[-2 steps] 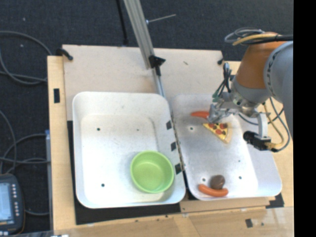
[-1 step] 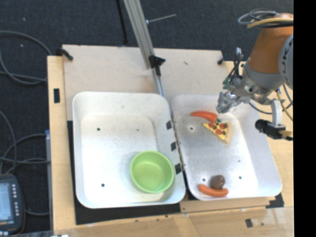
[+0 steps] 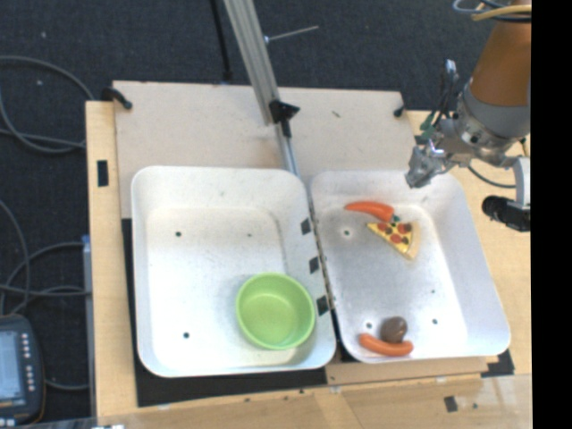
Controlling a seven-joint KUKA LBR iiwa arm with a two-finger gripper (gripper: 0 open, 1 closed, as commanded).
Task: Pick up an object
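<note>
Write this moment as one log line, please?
gripper: above right bin's far edge, holding nothing | nearest: chili, pizza slice | left bin: green bowl

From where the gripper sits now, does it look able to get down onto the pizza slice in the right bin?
Probably yes. The gripper hangs over the right white bin's far edge, and the triangular toy pizza slice lies in the open just below it. Only the orange-red chilli pepper lies close by, beside the slice.
</note>
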